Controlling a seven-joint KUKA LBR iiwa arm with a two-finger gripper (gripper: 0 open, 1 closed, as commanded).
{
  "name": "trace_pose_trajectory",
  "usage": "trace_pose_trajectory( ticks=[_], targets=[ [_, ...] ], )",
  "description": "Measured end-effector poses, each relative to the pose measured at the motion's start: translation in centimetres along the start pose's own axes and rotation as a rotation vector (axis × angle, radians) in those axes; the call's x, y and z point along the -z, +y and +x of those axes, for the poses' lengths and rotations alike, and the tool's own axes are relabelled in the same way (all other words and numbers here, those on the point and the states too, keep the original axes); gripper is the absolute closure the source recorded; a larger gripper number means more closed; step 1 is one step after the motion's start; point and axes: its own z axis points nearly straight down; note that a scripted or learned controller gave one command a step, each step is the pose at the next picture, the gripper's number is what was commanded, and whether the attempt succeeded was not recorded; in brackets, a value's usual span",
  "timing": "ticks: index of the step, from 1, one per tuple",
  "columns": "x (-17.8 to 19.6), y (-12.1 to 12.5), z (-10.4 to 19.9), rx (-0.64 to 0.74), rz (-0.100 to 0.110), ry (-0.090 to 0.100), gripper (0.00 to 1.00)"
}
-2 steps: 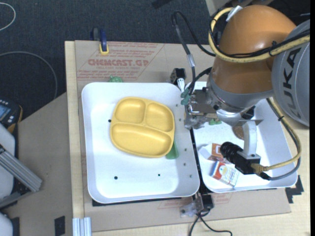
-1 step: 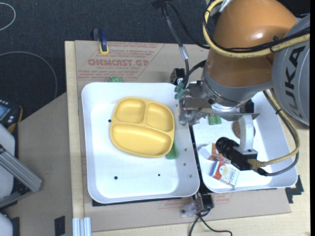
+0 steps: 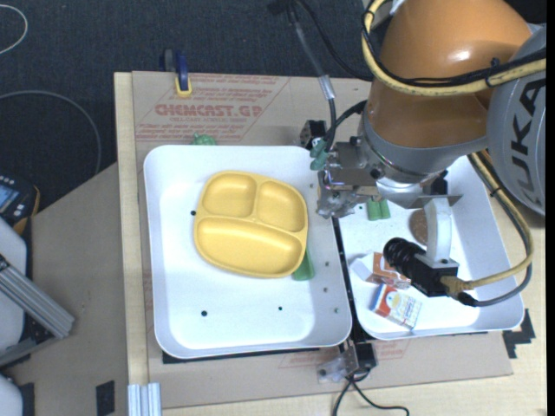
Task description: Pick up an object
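My gripper (image 3: 333, 199) hangs low over the left edge of the right bin (image 3: 494, 310), close to the rim it shares with the left bin (image 3: 173, 258). In the right bin, near its front, lie a small blue, white and red packet (image 3: 395, 307) and an orange-red packet (image 3: 385, 270). A green piece (image 3: 377, 209) sits just right of the gripper, and a brown round thing (image 3: 420, 225) shows partly beneath the wrist. A yellow divided plate (image 3: 251, 224) lies in the left bin, with a green thing (image 3: 303, 269) poking out under its right edge.
The big orange and grey arm (image 3: 442, 68) covers the back of the right bin and hides what lies under it. A cardboard sheet (image 3: 217, 102) lies beneath both bins. A yellow and blue clamp (image 3: 181, 74) grips its far edge.
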Motion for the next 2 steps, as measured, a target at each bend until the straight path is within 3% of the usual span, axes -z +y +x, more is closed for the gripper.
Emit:
trace_pose_trajectory(
  ticks=[1,2],
  targets=[
    [1.0,0.0,0.0,0.001,-0.002,0.0,1.0],
    [8.7,0.0,5.0,0.005,-0.006,0.005,1.0]
  ],
)
